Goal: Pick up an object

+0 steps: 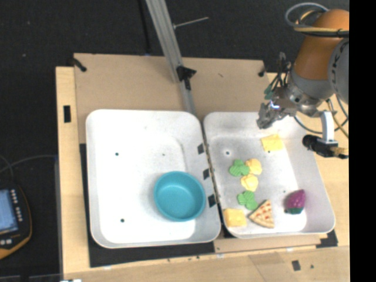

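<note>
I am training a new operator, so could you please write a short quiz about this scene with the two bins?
1. True or false: the blue bowl lies in the same bin as the pizza slice.
2. Which item lies nearest to the hand? A) the purple item B) the yellow square C) the blue bowl
3. Fill in: the arm's hand hangs over the far edge of the ____ bin in the camera view.

Key: 1. False, the bowl lies in the left bin and the pizza slice in the right one. 2. B. 3. right.
</note>
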